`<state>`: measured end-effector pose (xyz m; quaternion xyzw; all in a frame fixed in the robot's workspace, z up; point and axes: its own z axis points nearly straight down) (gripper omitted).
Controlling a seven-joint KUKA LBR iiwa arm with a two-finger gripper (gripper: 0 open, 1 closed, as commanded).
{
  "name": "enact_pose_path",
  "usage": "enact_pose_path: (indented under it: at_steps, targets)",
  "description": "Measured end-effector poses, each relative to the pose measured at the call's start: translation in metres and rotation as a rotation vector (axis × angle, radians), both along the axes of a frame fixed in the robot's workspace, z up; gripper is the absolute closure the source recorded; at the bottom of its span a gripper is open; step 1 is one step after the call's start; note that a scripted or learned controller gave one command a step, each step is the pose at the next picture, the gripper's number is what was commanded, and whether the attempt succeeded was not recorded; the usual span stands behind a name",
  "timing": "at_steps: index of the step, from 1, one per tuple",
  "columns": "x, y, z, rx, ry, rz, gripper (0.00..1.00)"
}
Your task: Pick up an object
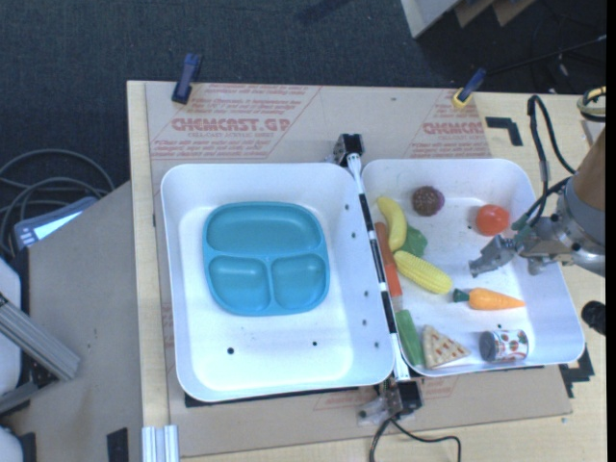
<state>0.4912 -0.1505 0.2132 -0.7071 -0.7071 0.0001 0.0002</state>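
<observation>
The gripper [493, 256] hangs low in the right bin [553, 301] with its fingers parted and nothing between them; the carrot [493, 300] lies just below it in the view, long axis running across the bin, leafy end toward the corn cob [422, 271].

Toy carrot [494, 300], orange, lying flat, perhaps green-topped, right bin [551, 330]

Board [241, 123] under the bins: red print "CHEMCAST GP", repeated at the right [452, 128], partly covered. Smaller lines illegible.
</observation>
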Motion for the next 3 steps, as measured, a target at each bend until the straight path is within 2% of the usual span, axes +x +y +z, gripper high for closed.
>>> enact_pose_path:
  at_steps: [1, 2, 3]
  targets:
    - [0.101, 0.000, -0.102, 0.000, 0.001, 0.000, 0.00]
    - [0.175, 0.025, -0.129, 0.000, -0.001, 0.001, 0.00]
    - [0.176, 0.025, -0.118, -0.002, -0.004, 0.002, 1.00]
